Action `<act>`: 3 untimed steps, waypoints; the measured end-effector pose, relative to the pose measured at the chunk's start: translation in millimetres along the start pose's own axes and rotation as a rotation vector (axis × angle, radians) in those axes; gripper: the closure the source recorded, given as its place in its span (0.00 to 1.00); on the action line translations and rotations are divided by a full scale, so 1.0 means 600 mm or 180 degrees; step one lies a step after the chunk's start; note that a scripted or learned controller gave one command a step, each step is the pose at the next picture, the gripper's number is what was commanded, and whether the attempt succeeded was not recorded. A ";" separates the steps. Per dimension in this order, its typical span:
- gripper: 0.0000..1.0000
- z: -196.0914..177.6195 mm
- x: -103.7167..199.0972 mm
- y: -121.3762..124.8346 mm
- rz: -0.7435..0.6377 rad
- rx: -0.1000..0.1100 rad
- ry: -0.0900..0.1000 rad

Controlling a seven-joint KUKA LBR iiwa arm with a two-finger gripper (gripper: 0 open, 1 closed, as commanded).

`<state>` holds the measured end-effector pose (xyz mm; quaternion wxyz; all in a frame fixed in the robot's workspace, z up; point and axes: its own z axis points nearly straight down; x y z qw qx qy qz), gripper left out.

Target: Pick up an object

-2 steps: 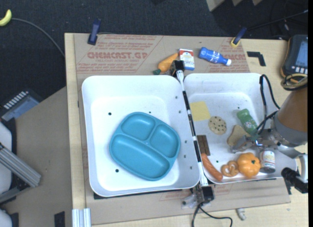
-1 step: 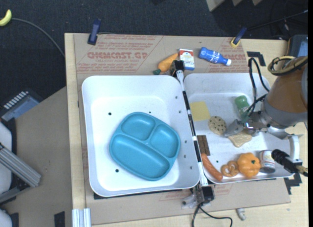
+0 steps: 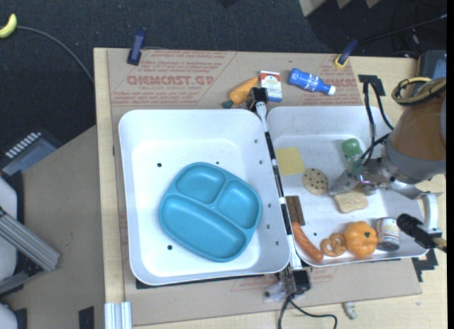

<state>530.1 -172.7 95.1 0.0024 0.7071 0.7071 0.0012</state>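
Observation:
The right bin (image 3: 319, 125) holds several small things: a yellow cheese slice (image 3: 289, 159), a chocolate-chip cookie (image 3: 316, 180), a green item (image 3: 352, 148), a beige cracker (image 3: 350, 201), an orange pumpkin (image 3: 360, 239), a pretzel (image 3: 332, 244), a red sausage (image 3: 306, 244) and a small can (image 3: 387, 232). My gripper (image 3: 357, 177) is low in this bin. It is just above the cracker, between the cookie and the green item. The arm's orange band (image 3: 418, 136) hangs over the bin's right side.
A blue divided plate (image 3: 209, 210) lies in the left bin (image 3: 142, 143). Behind the bins on the bench sit a carrot (image 3: 243, 90), a small carton (image 3: 269, 85) and a blue bottle (image 3: 311, 81). Black cables (image 3: 372, 108) run along the right bin's far corner.

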 end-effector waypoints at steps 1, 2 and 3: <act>1.00 0.015 0.079 0.068 -0.0005 0.0002 0.0005; 1.00 -0.150 0.197 -0.072 -0.0004 0.0019 0.0009; 1.00 -0.170 0.266 -0.002 -0.0004 0.0012 0.0006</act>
